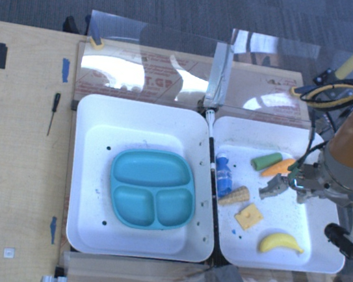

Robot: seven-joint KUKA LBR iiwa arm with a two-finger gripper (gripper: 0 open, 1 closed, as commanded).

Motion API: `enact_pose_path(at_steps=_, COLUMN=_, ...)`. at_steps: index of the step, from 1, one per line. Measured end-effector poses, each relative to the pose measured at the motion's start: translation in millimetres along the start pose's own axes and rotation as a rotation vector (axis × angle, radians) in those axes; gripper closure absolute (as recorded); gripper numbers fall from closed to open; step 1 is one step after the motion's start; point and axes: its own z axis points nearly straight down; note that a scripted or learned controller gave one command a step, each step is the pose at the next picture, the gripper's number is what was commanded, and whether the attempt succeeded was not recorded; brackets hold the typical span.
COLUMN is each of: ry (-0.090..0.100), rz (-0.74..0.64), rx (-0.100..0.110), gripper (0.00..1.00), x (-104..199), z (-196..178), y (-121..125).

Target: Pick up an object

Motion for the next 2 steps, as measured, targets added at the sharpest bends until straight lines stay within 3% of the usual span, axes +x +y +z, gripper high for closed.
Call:
enact_pose_path(at_steps=1, ry=0.000, rz=-0.300, rx=0.002, gripper=0.00, x=-27, z=43, y=-9)
enact_pose_path(at_steps=2, ry=-0.004, rz=-0.234, rx=-0.006, gripper=0.00, x=-57, z=14, y=-30)
